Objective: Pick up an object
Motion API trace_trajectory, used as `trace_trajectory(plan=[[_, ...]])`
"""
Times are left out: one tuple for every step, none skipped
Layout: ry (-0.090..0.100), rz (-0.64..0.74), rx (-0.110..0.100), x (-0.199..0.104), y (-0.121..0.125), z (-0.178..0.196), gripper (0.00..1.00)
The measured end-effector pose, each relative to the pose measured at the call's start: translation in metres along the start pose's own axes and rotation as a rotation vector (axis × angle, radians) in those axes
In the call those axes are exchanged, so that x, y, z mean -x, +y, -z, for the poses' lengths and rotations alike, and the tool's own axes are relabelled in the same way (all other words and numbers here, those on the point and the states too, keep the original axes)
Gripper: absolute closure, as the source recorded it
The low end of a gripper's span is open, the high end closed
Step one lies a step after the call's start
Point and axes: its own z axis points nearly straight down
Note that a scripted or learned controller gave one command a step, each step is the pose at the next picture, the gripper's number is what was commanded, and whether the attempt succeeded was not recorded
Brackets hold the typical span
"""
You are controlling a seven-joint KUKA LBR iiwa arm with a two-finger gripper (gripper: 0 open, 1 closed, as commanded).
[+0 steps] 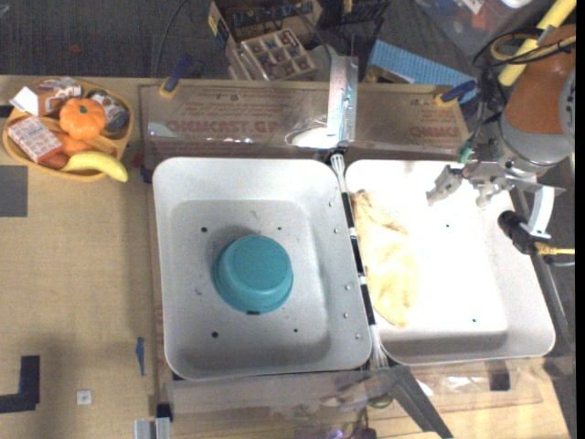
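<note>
A basket (20, 144) of toy food, a pumpkin (82, 118) and banana (97, 164), sits far left.

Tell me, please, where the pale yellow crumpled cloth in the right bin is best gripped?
Probably from straight above, pinching a raised fold near the middle of the pale yellow crumpled cloth. It lies flat and limp along the right white bin's left wall, leaving no firm edge.

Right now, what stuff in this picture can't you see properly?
- Gripper, camera view: small and blurry, so whether it's open is unclear.
- Yellow cloth: crumpled, its left edge tucked against the bin wall.
- Teal bowl: its inside faces away.
- Arm: cut off by the right edge.
</note>
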Motion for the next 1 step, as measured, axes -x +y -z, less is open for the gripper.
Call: trace_trajectory(plan=[[0.000, 0.319, 0.010, -0.0413, -0.0398, -0.0714, 0.00]])
